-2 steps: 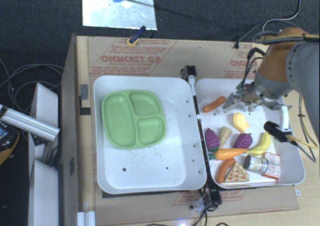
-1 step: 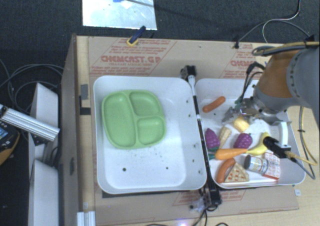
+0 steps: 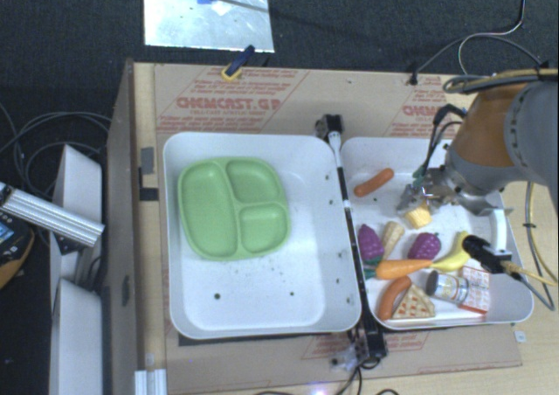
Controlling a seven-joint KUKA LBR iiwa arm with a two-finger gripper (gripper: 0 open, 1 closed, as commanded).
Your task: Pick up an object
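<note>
Right bin point(image 3: 515, 301), hand point(image 3: 417, 199) partly hidden.

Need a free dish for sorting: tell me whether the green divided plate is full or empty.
Empty. The green divided plate lies flat in the left bin, all three compartments bare green; the toy food sits in the right bin.

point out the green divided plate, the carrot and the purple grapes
green divided plate point(image 3: 232, 207), camera view, on the ridge where its three compartments meet
carrot point(image 3: 403, 268), camera view, middle of its orange body
purple grapes point(image 3: 424, 246), camera view, centre of the bunch
</note>
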